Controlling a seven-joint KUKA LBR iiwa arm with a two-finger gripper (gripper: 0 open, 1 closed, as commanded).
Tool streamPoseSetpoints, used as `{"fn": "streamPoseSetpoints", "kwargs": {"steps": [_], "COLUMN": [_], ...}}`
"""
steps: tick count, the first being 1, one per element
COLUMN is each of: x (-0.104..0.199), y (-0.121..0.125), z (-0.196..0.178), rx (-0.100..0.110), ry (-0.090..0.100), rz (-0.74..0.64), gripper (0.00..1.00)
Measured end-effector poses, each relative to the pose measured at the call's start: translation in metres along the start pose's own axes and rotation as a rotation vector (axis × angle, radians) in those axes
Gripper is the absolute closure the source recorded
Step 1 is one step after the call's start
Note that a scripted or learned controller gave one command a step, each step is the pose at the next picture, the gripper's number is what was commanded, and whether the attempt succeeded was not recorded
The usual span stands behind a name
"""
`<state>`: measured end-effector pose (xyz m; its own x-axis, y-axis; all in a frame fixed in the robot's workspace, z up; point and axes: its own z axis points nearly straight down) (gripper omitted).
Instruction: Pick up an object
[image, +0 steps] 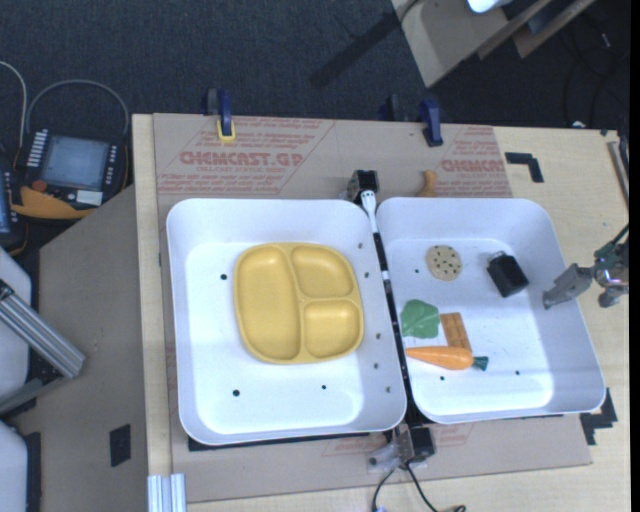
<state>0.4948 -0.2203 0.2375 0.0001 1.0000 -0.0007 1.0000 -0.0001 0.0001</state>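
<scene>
The gripper (585, 284) sits at the right rim of the right bin (570, 390); whether it is spread or pressed together cannot be told, and nothing is seen in it. Nearest, just to its left, lies a black block (507, 274), tilted. Farther left are a speckled cookie (444, 262), a green leaf (420, 319) and a carrot (440, 357), long axis roughly left-right. The left bin (200, 400) holds a yellow divided tray (298, 301). Judged: the block is the shortest reach.
</scene>
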Motion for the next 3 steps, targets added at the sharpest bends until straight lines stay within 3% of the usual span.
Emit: {"fn": "streamPoseSetpoints", "kwargs": {"steps": [1, 3], "x": [-0.001, 0.009], "y": [-0.004, 0.001], "z": [0.064, 0.155], "rx": [0.008, 0.005], "ry": [0.004, 0.003], "rz": [0.001, 0.001], "gripper": [0.00, 0.00]}}
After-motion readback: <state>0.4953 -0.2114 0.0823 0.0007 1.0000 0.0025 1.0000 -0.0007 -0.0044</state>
